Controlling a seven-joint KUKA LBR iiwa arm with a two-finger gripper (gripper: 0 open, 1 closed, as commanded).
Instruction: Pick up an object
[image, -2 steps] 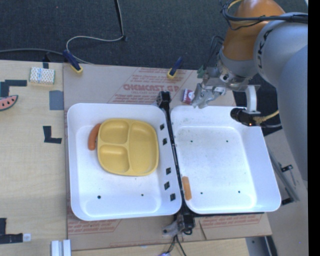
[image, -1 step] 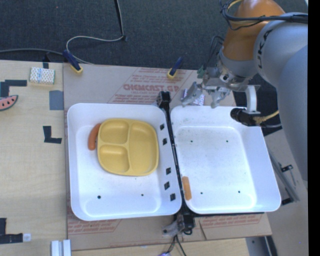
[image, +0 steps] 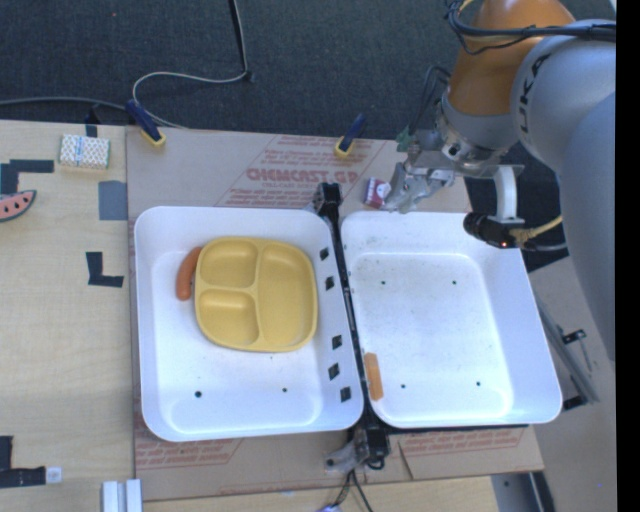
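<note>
A yellow divided plate (image: 256, 293) lies in the left bin (image: 160, 400). An orange sausage-shaped piece (image: 185, 274) rests against the plate's left edge. A small orange carrot-like piece (image: 373, 376) lies at the near left edge of the right bin (image: 520, 390). My gripper (image: 404, 196) hangs above the far left rim of the right bin, its metal fingers pointing down, well away from all three objects. I see nothing between its fingers.
A small red and white item (image: 375, 192) lies on the cardboard just left of the gripper. Black clips (image: 327, 198) join the bins along the middle. Blue and yellow clamps (image: 145, 121) hold the cardboard's far edge. A checkered block (image: 84, 151) sits far left.
</note>
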